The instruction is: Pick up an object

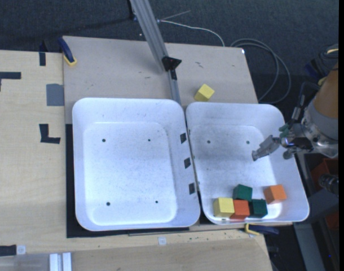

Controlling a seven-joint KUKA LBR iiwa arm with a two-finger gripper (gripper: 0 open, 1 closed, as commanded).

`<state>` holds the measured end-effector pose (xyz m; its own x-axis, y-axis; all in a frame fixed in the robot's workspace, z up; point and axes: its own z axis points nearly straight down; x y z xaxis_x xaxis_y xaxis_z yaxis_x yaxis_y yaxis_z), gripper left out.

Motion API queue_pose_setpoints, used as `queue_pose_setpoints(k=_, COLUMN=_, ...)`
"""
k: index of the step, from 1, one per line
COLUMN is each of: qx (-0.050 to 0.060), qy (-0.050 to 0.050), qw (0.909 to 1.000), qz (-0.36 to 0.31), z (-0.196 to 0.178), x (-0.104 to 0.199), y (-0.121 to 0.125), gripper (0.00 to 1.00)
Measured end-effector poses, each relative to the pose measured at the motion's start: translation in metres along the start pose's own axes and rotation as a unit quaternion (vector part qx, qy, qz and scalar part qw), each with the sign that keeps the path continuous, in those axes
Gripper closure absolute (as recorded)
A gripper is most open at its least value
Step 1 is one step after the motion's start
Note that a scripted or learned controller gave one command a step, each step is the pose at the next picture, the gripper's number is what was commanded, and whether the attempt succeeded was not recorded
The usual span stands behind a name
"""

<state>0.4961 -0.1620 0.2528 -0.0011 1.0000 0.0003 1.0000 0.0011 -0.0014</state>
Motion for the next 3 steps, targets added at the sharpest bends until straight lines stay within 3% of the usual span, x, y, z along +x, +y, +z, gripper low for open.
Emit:
queue_pose_setpoints(k=1, qx=0.003, qy=0.001, qw=1.0, qz=-0.001, z=0.129, x=0.019, y=0.066, gripper=0.0)
queue_pose_setpoints(k=2, qx=-0.005, qy=-0.001, qw=1.0, qz=-0.002, z=0.021, x=0.055, y=0.103, gripper=0.0)
queue_pose_setpoints(k=3, qx=0.005, qy=0.001, qw=1.0, qz=0.002, z=0.079, x=0.06, y=-0.003, gripper=0.0)
